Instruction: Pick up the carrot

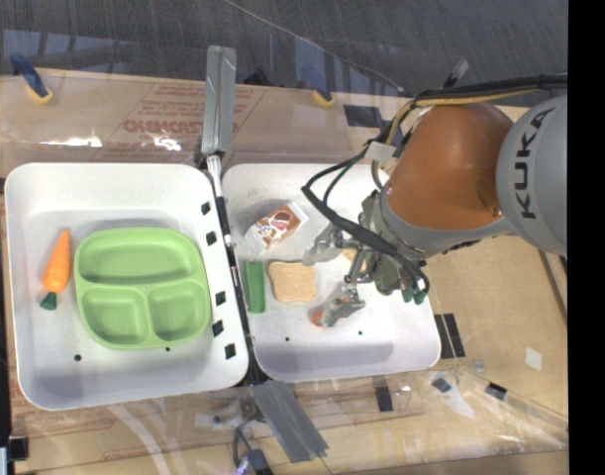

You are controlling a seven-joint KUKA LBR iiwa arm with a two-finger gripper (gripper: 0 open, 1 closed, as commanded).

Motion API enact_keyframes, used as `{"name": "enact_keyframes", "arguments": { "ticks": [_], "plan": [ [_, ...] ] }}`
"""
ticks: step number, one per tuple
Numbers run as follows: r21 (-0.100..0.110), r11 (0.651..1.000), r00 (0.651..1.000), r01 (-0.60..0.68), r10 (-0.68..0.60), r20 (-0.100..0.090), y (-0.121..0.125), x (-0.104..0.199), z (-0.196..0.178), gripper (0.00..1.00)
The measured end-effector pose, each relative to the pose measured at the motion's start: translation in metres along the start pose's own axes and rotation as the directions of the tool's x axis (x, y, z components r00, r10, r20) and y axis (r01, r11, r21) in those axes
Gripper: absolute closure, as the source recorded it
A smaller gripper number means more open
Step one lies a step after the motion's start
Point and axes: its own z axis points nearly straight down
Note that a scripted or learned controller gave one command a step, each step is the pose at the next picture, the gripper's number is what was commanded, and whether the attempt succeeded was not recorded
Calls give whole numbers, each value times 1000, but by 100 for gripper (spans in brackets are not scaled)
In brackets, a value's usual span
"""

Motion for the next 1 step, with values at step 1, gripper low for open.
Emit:
{"name": "enact_keyframes", "arguments": {
  "ticks": [1],
  "plan": [
    [-1,978,978,-206,206,-6,2,-8,92,0]
  ]
}}
